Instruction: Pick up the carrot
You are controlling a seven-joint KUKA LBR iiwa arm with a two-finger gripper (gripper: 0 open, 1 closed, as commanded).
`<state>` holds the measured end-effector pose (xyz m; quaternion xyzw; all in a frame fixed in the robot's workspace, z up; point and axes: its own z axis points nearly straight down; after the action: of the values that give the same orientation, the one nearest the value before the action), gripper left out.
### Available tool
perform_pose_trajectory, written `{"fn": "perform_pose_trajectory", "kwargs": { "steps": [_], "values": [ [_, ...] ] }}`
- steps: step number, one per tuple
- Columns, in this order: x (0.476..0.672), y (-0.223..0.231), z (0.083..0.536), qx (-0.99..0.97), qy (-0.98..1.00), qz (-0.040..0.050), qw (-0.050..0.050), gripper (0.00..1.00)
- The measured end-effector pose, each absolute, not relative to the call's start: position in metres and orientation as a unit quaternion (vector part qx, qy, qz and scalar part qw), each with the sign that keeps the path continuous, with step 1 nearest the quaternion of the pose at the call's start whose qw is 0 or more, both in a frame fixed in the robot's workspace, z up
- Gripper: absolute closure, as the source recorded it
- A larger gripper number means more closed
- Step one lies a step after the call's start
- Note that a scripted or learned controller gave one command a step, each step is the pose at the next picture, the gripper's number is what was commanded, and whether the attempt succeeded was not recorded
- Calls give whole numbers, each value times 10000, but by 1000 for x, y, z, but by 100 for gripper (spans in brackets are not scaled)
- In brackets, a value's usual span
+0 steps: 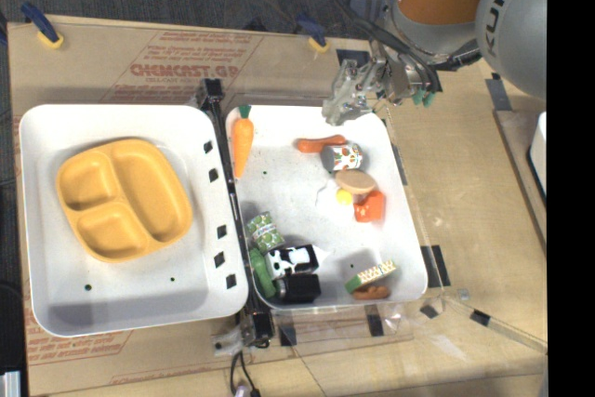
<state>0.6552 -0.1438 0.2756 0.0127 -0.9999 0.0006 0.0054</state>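
The gripper (pixel 350 99) hangs over the right bin's (pixel 402 191) top rim, grip state impossible to tell, while the carrot (pixel 242 140) lies well apart against the left wall, where a descending finger could strike the wall and spoil the grasp.

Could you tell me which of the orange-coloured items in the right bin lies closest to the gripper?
The sausage, just below the gripper; the carrot lies farther left.
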Motion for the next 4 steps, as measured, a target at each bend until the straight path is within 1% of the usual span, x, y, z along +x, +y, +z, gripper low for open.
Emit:
{"fn": "perform_pose_trajectory", "kwargs": {
  "steps": [1,2,3,4],
  "values": [
    [658,-156,268,-587,-9983,7,-2,100],
    [638,-210,284,-444,-9990,20,-27,100],
    [650,-211,283,-482,-9988,13,-30,100],
    [646,-210,278,-445,-9990,7,-13,100]
  ]
}}
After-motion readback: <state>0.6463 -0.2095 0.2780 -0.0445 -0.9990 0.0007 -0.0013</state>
